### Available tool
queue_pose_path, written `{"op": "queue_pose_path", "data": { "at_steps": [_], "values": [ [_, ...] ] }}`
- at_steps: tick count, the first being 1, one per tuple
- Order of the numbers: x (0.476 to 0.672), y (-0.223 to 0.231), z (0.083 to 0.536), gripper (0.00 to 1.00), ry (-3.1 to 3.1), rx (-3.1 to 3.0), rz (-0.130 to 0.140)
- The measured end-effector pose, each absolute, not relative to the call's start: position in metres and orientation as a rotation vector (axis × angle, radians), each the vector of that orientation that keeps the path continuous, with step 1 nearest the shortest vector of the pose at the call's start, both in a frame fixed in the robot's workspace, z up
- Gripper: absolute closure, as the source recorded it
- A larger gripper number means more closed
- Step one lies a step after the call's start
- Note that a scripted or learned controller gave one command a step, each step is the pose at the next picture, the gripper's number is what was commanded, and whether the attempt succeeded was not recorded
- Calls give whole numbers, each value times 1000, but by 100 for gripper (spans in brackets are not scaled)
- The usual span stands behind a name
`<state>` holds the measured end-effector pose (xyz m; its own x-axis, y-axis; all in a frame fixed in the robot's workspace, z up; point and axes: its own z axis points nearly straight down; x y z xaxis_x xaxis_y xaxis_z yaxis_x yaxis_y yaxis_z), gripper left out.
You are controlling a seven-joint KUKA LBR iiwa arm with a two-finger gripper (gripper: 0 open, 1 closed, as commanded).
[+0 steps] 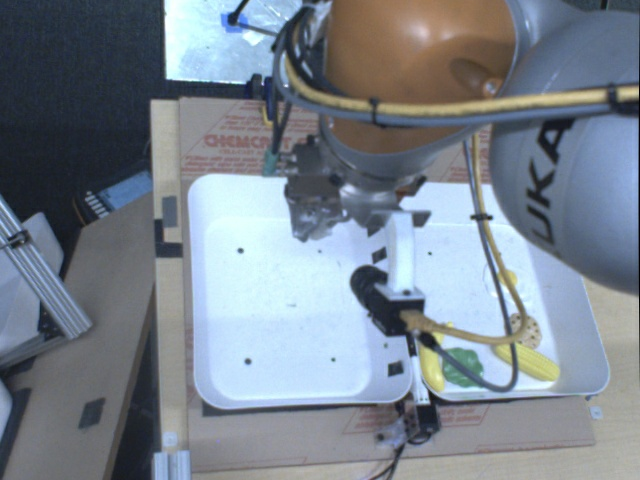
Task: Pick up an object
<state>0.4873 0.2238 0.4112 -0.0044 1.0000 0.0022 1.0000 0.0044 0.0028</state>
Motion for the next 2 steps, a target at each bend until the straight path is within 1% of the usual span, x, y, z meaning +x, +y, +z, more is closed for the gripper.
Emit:
{"op": "queue_pose_path", "data": {
  "at_steps": [1,2],
  "values": [
    [506,234,304,100,2224,2223,-15],
    [536,232,147,100,2224,2225,-22]
  ]
}}
